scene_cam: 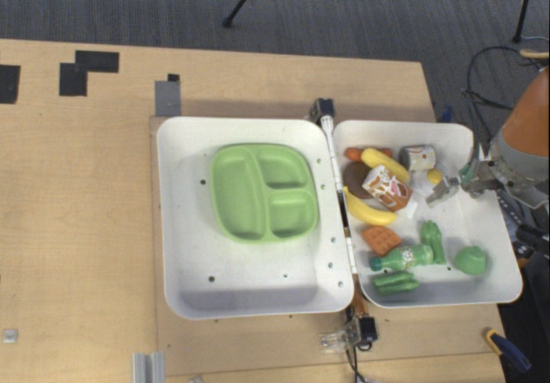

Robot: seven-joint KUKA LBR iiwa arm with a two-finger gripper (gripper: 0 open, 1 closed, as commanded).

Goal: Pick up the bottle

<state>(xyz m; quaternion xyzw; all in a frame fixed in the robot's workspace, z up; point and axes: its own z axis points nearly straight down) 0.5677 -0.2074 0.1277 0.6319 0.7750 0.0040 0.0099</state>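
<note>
Camera view showed the bottle [411, 258] lying on its side near the front of the right bin [497, 285], a green bottle with a pale label around its middle. Its long axis ran roughly left to right across the bin floor, tilted a little, one end towards the bin's inner wall and the other touching or nearly touching an upright green piece [431, 240]. Just in front of it lay a darker green vegetable-like toy [395, 283], close enough that the two looked to be in contact. A round green toy [471, 261] sat to its right, and an orange waffle-like piece [381, 240] just behind its left end.

The gripper [449, 188] hung over the back-right part of the same bin, beside a small carton [418, 157] and apart from the bananas [371, 209] and the printed box [387, 186]. The bottle lay forward of it — towards the bin's front edge — and somewhat to the left, with bare bin floor between them. Whether the pincer was open or closed could not be told at this size; nothing was seen held in it.

In my judgement the coming move turned on that offset and on the axis: the pincer would need to come forward and close across the bottle's narrow width — not along its length — while avoiding the crowding green toys. The green tray [262, 192] in the left bin [185, 287] played no part.
</note>
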